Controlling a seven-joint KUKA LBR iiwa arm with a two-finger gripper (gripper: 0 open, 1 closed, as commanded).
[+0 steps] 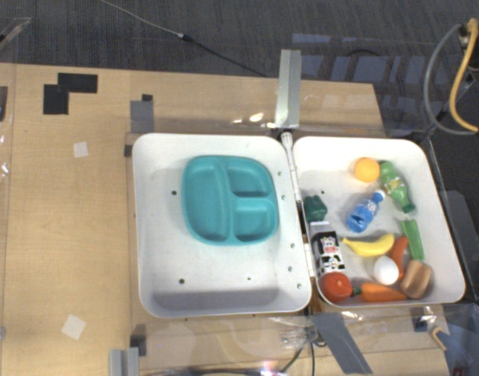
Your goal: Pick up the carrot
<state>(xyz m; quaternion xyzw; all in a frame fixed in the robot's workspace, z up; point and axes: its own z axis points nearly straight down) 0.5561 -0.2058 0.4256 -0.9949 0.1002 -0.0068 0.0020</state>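
The carrot [383, 292] lies lengthwise along the lower wall of the right bin [435, 180], in the lower right of the frame; its left tip is just beside a red tomato [336, 286], a white egg [387, 270] sits just above it, and a brown bread roll [416, 278] is just to its right; above the egg lies a yellow banana [370, 245]; a small black and white carton [326, 250] stands near the bin's left wall, its printing too small to read; a blue bottle [364, 212] and a green bottle [397, 186] carry labels that cannot be read either; an orange [366, 169] sits at the upper part; a teal divided plate [229, 199] rests in the left bin [157, 280] on the counter [59, 233]; the state of the pincer cannot be told.
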